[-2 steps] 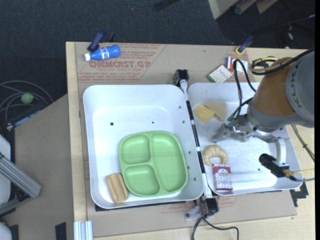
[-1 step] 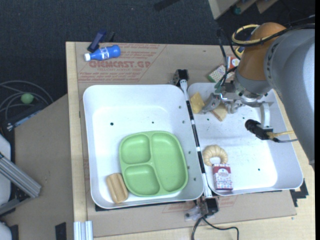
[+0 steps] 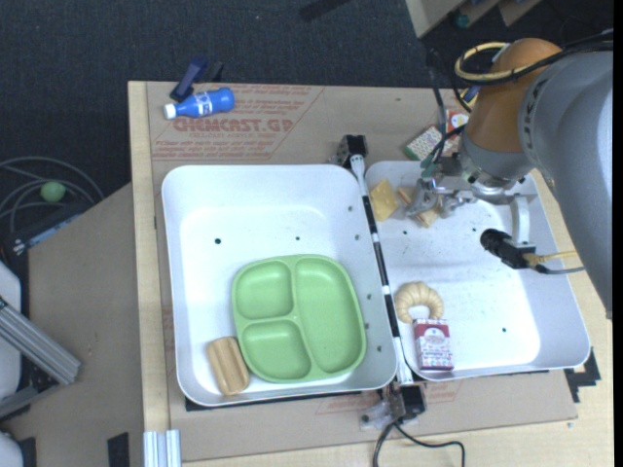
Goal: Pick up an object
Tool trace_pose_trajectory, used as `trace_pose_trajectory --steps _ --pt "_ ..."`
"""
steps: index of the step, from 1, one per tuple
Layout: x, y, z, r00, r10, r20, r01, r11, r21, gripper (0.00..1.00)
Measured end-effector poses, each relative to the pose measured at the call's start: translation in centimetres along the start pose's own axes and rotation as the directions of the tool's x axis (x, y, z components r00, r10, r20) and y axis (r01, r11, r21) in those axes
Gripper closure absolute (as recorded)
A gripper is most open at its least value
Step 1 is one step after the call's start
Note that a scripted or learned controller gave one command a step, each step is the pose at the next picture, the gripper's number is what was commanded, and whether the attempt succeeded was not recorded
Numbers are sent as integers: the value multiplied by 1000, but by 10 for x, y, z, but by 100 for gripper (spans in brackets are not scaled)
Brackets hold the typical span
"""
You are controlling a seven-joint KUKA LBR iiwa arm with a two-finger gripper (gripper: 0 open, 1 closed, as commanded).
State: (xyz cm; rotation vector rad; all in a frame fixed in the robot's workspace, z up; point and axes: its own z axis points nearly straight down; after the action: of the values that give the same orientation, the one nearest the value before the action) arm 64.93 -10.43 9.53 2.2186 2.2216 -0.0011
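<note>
The bench [image 3: 263,125] is a tan board printed with faded red lettering, standing over dark carpet [image 3: 195,17]. Two shallow white bins sit on it side by side, their inner rims touching. The left bin [image 3: 243,212] holds a green divided plate [image 3: 295,317] with three compartments, and a tan bread-like block [image 3: 227,365] lies just beside the plate's lower left corner. In the right bin [image 3: 487,329] a croissant-shaped pastry [image 3: 419,303] lies near the dividing rim, with a small red packet [image 3: 433,344] touching it below. A pale yellow wedge [image 3: 384,200] lies near the far left corner of that bin.

The grey arm [image 3: 574,115] with its orange band [image 3: 506,100] reaches into the far end of the right bin, and the gripper [image 3: 428,202] is low over a small tan piece [image 3: 425,218]. Whether the fingers are open or closed, or grip anything, cannot be told.

On the bench behind the left bin lies a blue and white bottle [image 3: 200,103]. Coiled cables [image 3: 39,202] lie on the floor at the left.
</note>
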Motion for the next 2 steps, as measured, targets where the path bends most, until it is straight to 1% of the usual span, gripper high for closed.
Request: trace_pose_trajectory --steps 1,2 --pt "60 -58 -91 1000 0 -3 0 1000 0 100" --pt "59 -59 -90 1000 1 -3 -1 1000 3 0"
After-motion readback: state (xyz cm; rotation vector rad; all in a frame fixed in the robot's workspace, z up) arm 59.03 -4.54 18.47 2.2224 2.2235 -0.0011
